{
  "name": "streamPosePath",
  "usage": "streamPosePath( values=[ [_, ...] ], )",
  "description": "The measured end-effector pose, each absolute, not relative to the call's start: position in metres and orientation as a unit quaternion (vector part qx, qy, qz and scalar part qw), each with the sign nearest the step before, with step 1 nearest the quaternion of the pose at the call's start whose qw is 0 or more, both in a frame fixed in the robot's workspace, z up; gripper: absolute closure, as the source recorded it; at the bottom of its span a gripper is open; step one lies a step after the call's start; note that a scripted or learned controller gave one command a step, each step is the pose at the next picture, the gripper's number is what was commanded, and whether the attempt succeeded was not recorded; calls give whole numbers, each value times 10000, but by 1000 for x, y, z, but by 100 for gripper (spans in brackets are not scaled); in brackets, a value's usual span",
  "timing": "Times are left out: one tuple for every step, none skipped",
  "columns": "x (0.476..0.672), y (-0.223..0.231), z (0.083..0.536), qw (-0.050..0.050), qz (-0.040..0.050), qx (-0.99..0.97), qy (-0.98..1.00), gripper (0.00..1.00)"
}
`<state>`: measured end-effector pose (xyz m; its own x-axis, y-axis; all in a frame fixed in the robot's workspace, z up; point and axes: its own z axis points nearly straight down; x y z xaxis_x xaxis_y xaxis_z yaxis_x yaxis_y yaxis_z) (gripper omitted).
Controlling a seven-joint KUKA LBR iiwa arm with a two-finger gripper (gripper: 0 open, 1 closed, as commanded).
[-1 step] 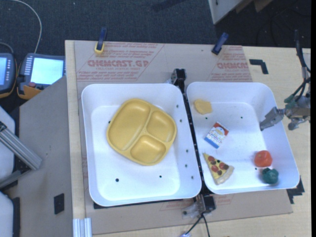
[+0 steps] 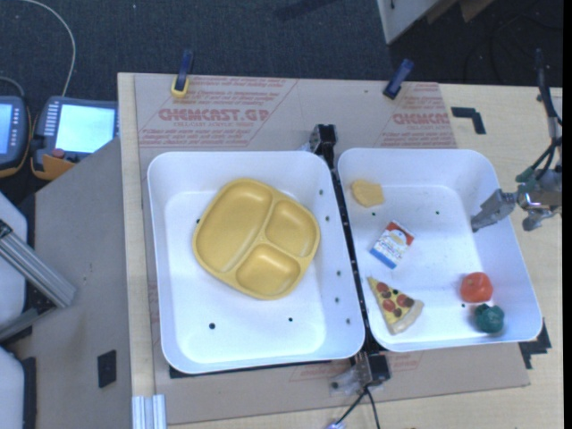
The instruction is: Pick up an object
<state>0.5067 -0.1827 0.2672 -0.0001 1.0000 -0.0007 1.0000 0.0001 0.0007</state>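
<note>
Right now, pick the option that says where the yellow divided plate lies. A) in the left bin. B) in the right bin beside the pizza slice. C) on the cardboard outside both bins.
A: the yellow divided plate lies inside the left bin, while the pizza slice is in the right bin.

Brown protective sheet on the bench, far side beyond the bins: red print, repeated in rows. Left block, above the left bin, reads "CHEMCAST G.P" in large letters. Smaller red lines above and below it, too fine to read.

Right block, above the right bin: same red print, partly cut off; "CHEMCAST" legible in part, rest unclear.

Small carton in the right bin: red, white and blue label; lettering too small to make out.

Lit screen at far left, off the bench: bright, contents unreadable.
</note>
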Motion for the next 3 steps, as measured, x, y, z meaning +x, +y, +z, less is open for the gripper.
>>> streamPosePath(
  values=[
    [497,-182,213,-20,-7,7074,7068,0],
    [497,-183,172,-18,-5,7072,7070,0],
    [503,-182,128,-21,-6,7070,7072,0]
  ],
)
